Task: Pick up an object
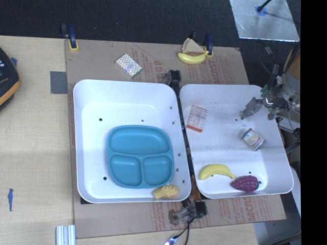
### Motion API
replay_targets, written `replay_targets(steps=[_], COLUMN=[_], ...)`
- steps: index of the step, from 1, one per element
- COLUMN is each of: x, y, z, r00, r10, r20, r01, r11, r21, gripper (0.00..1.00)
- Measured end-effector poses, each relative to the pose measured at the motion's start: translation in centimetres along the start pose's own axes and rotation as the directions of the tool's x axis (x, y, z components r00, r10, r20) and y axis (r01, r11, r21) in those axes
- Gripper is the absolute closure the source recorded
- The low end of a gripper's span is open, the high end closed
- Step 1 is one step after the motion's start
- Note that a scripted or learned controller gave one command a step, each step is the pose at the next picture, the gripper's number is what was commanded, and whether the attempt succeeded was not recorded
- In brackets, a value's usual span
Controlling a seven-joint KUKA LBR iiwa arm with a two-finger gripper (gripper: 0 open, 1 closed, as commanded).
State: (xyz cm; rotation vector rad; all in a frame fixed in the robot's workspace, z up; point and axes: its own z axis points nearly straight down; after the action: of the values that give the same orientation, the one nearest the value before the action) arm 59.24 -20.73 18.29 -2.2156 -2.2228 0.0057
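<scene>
The right bin (225,98) holds a red and white packet (196,118) near its left wall. A small grey box (253,139) lies toward its right side. A yellow banana (215,171) and a purple bunch of grapes (245,183) lie along the front wall. My gripper (252,107) hangs over the bin's upper right part, above and a little behind the grey box, and nothing is visibly held in it. The arm comes in from the right edge.
The left bin (87,101) bears a blue divided plate (140,155) and a yellow knobbly object (166,191) at its front right corner. Behind the bins, on the cardboard, lie a second banana (192,57) and a checkered packet (128,65).
</scene>
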Motion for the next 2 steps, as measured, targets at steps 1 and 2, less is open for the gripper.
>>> replay_targets(steps=[1, 2], x=[-0.4, -0.4], y=[-1.5, -1.4], z=[5.9, 7.6], r00=[1.0, 1.0], r10=[-0.001, -0.002], r20=[0.0, 0.0], r01=[0.001, 0.002], r11=[1.0, 1.0], r21=[-0.001, -0.001], gripper=[0.0, 0.0])
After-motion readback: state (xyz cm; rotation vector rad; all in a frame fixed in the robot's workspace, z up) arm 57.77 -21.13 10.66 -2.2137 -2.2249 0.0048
